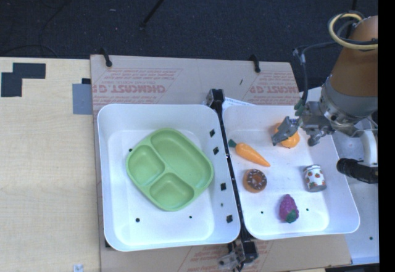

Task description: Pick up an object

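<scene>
Right bin (345, 218), far edge: your claw (286, 131) overlapped an orange object (290, 139); you couldn't tell grip or shape.

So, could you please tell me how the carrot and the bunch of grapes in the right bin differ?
The carrot is orange with a green tip, long and tapered; the grapes are purple, short and lumpy. The carrot lies slanted near the bin's left wall, the grapes nearer the front. Both are toy foods lying free in the right bin.
</scene>
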{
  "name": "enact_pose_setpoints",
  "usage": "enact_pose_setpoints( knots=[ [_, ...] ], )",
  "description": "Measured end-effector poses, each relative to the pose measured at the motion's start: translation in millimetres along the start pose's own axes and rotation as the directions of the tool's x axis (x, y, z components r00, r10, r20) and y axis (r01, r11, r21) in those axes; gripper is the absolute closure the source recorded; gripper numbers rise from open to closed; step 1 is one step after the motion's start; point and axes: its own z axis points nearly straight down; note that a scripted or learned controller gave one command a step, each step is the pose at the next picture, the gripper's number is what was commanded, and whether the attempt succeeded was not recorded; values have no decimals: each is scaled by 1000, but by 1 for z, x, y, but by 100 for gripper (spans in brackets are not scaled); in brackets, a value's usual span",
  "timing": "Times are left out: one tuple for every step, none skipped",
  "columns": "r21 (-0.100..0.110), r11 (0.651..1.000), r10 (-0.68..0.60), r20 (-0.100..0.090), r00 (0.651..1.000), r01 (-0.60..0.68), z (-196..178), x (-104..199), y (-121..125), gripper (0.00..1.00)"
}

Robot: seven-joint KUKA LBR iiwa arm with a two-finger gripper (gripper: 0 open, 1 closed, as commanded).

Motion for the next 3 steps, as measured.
enact_pose_setpoints(
  knots=[
    [-12,1000,-2,2,1000,2,-6,0,2,0],
    [-5,1000,-1,0,1000,1,47,-2,-8,0],
    [-5,1000,-1,0,1000,1,91,-1,-8,0]
  ],
)
